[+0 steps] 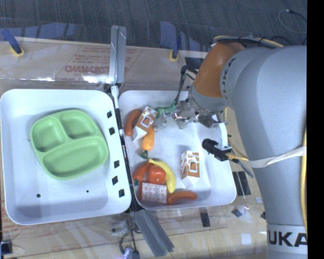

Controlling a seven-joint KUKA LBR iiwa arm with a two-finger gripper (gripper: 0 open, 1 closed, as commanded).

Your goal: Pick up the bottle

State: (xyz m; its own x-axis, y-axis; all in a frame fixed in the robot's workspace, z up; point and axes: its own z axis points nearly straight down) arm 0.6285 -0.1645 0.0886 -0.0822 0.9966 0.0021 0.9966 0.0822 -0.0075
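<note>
Camera view: tool touches bottle (right bin), grip state unreadable.

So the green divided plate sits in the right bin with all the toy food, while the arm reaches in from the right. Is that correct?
Not quite. The camera view shows the green divided plate in the left bin, alone; the toy food lies in the right bin. The arm does reach in from the right.

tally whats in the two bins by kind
green divided plate: 1
small cartons: 2
sausages: 2
carrot: 1
banana: 1
red pepper: 1
red labelled packet: 1
total: 9
</note>
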